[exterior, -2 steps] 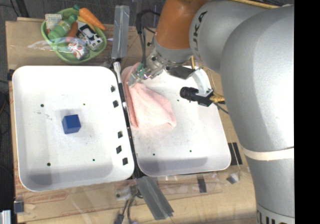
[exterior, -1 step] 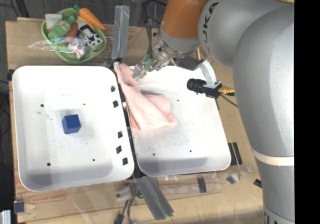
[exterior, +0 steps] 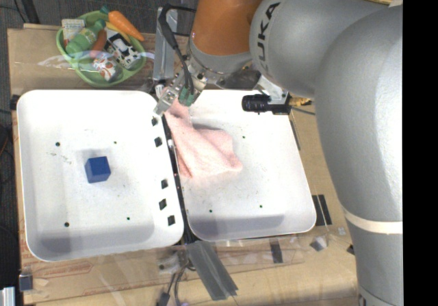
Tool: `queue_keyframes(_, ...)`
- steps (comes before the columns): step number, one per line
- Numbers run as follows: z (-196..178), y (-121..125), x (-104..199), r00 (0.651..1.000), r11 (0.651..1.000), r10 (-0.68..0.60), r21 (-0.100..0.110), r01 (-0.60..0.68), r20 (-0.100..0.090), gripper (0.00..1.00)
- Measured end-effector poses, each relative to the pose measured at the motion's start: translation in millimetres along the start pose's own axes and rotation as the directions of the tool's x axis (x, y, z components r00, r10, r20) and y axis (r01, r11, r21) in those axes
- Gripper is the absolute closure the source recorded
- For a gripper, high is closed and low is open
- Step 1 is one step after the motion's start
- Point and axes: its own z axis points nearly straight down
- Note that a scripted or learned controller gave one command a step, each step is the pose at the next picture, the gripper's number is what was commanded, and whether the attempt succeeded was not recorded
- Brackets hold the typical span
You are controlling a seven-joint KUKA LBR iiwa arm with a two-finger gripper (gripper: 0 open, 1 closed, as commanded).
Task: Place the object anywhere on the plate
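OK, you've got the arm (exterior: 321,37) coming in from the right, orange band (exterior: 222,10) up top, and the gripper (exterior: 176,97) sits low at the far-left corner of the right bin (exterior: 274,185), right by the seam btwn the two bins. Pink cloth (exterior: 205,150) is in that right bin, left half of it, lying rumpled along the wall that borders the other bin. Its upper corner narrows and runs up to meet the gripper tip, so cloth and gripper are touching there, but from this angle you can't tell if the tool is apart, together or clamped on the fabric, too small and cluttered at the tip. Rest of the cloth spreads down and to the right on the bin floor, widest part approx mid-bin, lower edge well short of the near wall. Over in the left bin (exterior: 41,181) you see one blue cube (exterior: 98,168), sitting flat, left of centre, well apart from the cloth and gripper. A row of small black clips (exterior: 163,185) runs down the seam btwn the bins. Behind the left bin, on the bench (exterior: 27,44), there's a green bowl (exterior: 85,77) packed w/ toy items, an orange carrot (exterior: 123,22) poking out the top. Bowl is near the gripper but outside both bins.
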Motion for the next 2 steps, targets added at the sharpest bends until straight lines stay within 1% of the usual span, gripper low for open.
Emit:
queue_keyframes(1, -5.0, 23.7, 34.3, 0.920, 0.920, -0.393, 0.000, 0.393, 0.001, 1.00)
queue_keyframes(2, -0.7, 48.3, 76.6, 0.799, 0.799, -0.601, 0.000, 0.601, 0.000, 1.00)
